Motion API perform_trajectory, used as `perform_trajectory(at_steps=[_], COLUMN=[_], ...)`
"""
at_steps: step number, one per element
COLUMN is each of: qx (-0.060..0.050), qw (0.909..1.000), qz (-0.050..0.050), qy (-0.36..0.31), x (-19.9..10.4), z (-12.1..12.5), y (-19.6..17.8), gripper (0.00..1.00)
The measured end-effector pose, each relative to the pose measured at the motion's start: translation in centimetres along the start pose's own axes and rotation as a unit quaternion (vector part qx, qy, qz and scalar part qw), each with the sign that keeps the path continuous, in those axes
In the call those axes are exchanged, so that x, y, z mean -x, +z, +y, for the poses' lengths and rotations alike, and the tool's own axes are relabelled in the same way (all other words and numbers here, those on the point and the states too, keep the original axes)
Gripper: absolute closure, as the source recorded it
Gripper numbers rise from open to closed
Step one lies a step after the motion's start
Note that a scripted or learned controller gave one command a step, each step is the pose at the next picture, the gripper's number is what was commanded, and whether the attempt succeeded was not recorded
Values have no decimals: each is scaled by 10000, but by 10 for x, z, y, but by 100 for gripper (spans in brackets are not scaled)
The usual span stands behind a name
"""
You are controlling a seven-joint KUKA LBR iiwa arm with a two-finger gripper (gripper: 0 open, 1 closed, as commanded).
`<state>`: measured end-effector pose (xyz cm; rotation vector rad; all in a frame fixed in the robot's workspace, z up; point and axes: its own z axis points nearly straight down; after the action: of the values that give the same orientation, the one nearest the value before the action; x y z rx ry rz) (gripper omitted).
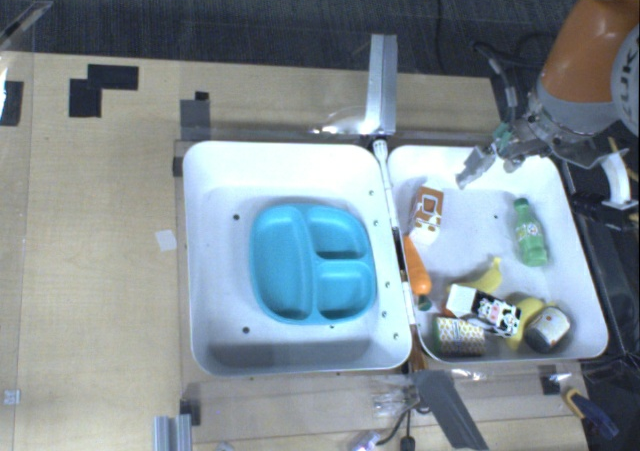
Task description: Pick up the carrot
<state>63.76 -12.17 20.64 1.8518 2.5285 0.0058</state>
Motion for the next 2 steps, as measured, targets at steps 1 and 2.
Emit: perform_trajectory(at_steps=[1,2], qx=[-6,-10], qw=[9964,9843], qz=[11,17], qy=[-845,-1766], x=[-96,-153], z=[4,-38], y=[-10,20], gripper=[0,0])
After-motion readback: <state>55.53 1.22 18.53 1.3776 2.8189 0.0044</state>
